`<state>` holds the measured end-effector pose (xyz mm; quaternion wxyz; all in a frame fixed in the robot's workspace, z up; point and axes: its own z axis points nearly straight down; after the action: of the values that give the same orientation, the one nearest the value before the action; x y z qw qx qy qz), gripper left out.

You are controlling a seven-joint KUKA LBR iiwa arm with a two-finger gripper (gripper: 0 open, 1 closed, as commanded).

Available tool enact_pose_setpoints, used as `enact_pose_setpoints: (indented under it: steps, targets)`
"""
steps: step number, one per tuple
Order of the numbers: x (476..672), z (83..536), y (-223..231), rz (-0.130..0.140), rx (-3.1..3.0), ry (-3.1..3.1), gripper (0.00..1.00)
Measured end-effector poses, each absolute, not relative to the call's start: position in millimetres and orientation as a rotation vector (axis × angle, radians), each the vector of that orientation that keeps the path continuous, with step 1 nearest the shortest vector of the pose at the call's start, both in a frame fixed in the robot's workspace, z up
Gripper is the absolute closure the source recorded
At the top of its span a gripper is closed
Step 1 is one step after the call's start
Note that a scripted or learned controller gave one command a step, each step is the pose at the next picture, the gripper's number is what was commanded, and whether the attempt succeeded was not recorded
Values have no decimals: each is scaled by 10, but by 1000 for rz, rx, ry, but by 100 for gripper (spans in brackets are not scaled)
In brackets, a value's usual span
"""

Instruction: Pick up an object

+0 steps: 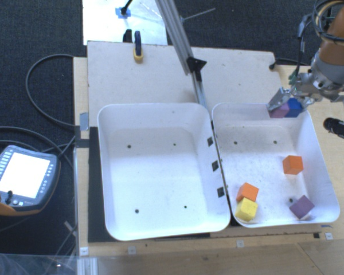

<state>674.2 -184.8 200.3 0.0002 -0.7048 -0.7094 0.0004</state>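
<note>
Your gripper point(288, 103) hangs over the far right corner of the right bin point(318, 148), and you can see its fingers clamped on a blue cube point(294, 107), with a purple block point(278, 112) touching it. Nearer you in that bin lie an orange cube point(292, 165), an orange block point(247, 192), a yellow cube point(246, 209) and a purple cube point(301, 207).

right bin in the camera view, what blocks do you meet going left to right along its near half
orange block touching the yellow block just in front of it → second orange block → purple block
</note>
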Motion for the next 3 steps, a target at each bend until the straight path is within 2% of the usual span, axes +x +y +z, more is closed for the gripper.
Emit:
enact_pose_setpoints:
  steps: [1, 2, 3]
  targets:
    - [6748, 2113, -1850, 3, -2212, -2234, 100]
    - [6542, 1887, -617, -1, -2204, -2231, 100]
    - [6764, 1904, -770, -3, -2216, -2230, 100]
